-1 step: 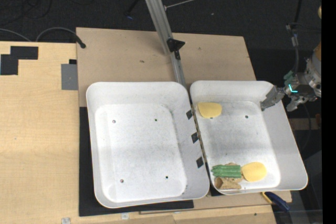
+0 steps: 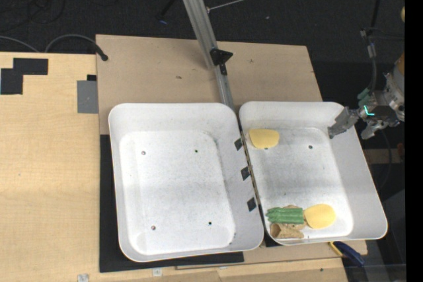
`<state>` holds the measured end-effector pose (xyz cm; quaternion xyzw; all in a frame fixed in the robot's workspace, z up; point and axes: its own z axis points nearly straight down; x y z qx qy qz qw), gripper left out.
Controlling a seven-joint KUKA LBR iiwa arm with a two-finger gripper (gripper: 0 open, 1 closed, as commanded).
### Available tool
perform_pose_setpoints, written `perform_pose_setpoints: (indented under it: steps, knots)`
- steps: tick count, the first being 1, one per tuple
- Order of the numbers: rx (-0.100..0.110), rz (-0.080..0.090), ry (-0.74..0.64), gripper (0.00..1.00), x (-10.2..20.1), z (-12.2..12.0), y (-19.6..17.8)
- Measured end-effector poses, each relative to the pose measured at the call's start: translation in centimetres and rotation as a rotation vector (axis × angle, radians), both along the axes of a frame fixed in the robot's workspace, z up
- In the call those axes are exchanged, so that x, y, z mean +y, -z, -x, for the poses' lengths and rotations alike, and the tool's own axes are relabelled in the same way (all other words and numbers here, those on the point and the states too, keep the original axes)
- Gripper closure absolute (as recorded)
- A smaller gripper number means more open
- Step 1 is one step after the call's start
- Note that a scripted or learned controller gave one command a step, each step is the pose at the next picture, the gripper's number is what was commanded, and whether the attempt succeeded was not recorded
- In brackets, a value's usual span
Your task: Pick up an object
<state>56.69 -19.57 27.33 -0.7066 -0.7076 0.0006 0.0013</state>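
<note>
Bench (image 2: 277, 69) — tan board bearing two shallow white bins side by side, seen from above at a slant.

Left bin (image 2: 173, 117) — white floor with a few small dark dots; nothing lies on it.

Right bin (image 2: 367, 198) — holds four items.
- Pale yellow rounded object (image 2: 264, 138), at about 10 o'clock from the bin's centre, close to the wall shared with the left bin.
- Green ridged object (image 2: 285, 214), at about 7 o'clock, near the front wall.
- Small brown crumbly piece (image 2: 287, 230), directly at 6 o'clock of the green object and touching it, against the front wall.
- Brighter yellow rounded object (image 2: 320, 215), at 3 o'clock of the green object, just beside it.

Divider — three small black clips (image 2: 242, 172) along the seam between the bins.

Silver rail (image 2: 200, 23) — runs from 12 o'clock down toward the seam, with a black bracket partway along.

Gripper (image 2: 344, 122) — at about 2 o'clock of the right bin, over its far right corner at the rim; well apart from all four items. It holds nothing; whether it stands open or closed cannot be told at this size. A teal light glows on the wrist just behind it.
</note>
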Motion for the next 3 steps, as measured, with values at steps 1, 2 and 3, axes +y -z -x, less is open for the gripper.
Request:
perform_pose_setpoints:
  steps: [1,2,3]
  knots:
    - [0.005,-0.001,0.002,0.00,-0.7,0.6,5.9]
    - [0.007,-0.002,0.002,0.00,-0.7,1.6,11.9]
    - [0.004,-0.002,0.002,0.00,-0.4,1.1,16.4]
